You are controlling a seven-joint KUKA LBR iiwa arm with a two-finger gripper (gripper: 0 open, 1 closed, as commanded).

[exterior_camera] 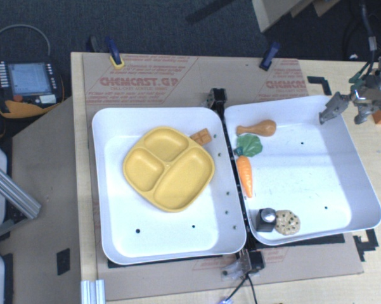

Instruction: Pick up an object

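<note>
At the right edge of the frame the jaws hang over the upper right rim of the right bin; whether they are spread or closed I cannot tell, and nothing shows between them. Along that bin's left wall lie a drumstick, a green leaf, a carrot, and, lower, a dark round piece touching a cookie. The left bin holds a yellow divided plate with a small brown block at its upper right edge.
</note>
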